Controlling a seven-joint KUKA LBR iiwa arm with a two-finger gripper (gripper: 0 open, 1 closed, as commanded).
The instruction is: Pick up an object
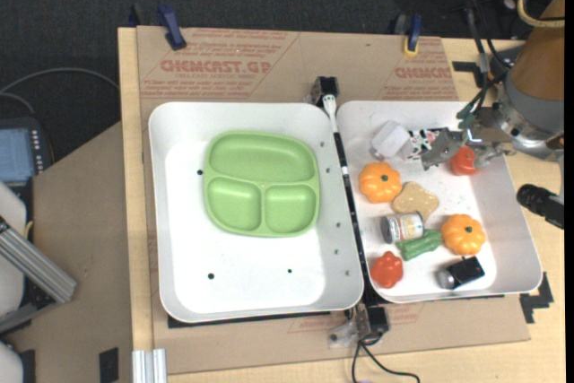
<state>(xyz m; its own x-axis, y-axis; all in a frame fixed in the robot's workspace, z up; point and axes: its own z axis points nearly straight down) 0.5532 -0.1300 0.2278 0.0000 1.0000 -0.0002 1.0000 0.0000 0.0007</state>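
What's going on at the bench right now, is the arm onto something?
The arm's gripper is low over the upper part of the right bin, beside a red object and a small black-and-white toy. Nothing is visibly between its fingers, so no grasp can be confirmed. Two orange pumpkins, a small can and other small items lie loose there. The left bin holds a green divided plate.

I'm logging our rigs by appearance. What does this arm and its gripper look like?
The arm is a rounded grey body with a broad orange band above the wrist. Thin dark cables run beside it. The gripper is small, dark grey metal, angular.
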